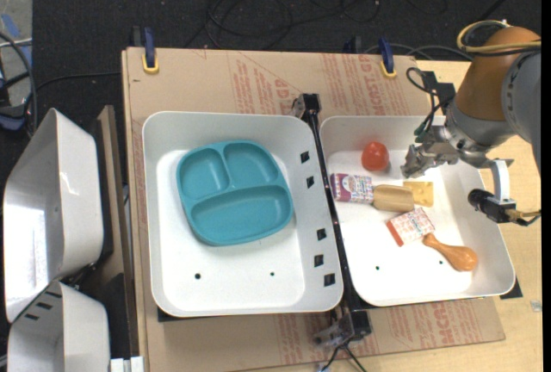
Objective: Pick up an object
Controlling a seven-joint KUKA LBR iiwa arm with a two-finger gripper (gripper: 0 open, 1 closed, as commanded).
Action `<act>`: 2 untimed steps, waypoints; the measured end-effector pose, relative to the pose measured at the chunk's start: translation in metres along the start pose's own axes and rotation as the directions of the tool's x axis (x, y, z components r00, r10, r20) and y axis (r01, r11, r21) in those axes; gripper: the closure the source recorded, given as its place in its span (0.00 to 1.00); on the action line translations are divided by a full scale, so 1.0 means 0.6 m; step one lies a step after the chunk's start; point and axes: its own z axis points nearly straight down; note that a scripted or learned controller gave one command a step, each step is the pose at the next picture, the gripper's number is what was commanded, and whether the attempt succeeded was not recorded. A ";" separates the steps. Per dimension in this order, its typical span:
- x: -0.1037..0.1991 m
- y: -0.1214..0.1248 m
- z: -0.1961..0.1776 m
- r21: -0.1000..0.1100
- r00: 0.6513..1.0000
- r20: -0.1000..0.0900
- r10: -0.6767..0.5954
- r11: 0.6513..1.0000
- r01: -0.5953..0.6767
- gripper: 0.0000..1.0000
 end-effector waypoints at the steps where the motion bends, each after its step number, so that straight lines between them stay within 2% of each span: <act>1: 0.003 0.004 -0.072 -0.003 1.000 0.000 -0.001 1.000 0.001 1.00; 2: 0.006 0.003 -0.144 -0.003 1.000 0.000 -0.001 1.000 0.001 1.00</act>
